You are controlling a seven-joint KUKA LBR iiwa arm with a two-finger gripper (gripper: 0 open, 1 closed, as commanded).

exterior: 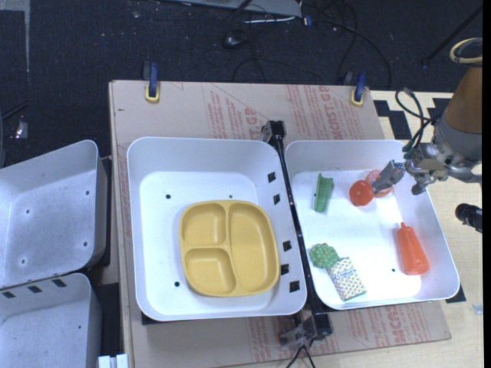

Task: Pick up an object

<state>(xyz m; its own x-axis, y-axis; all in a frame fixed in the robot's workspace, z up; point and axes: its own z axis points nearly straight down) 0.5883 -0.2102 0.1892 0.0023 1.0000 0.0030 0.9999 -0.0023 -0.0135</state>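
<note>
Floor: dark carpet is lying all around, with cables trailing across the top.
Board: a tan board is sitting under both bins, two clamps biting its far edge.
Writing: red print is running across the board, too faint to read.
Left bin: it is holding a yellow tray with three compartments.
Right bin: it is carrying a green stick, a red cup, an orange bottle, a green lump and a patterned box touching it.
Arm: coming in from the right, the gripper is hanging over the bin's far right corner, just beside the red cup.
Claw: whether it is open or closed, I cannot tell.
Side: spare white bins are resting at the left.
</note>
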